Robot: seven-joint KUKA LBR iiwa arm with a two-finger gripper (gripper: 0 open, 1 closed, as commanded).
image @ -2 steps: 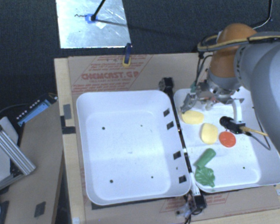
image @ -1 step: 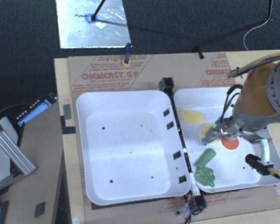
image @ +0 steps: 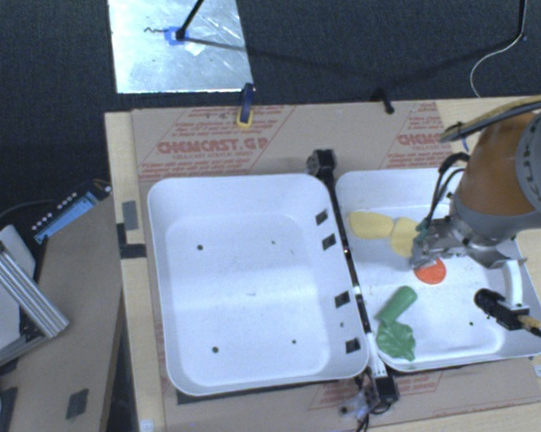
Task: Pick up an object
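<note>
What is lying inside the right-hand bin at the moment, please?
Inside the right bin: a yellow object, an orange-red piece and a green toy. The gripper covers part of the yellow and orange ones.

You've got 3 objs in the right bin (image: 362, 189): yellow piece (image: 380, 225) lying flat twd 10 o'clock, small orange-red disc (image: 431, 273) near ctr at yellow's 4 o'clock, green floppy item (image: 396, 325) at 7 o'clock against the divider.
</note>
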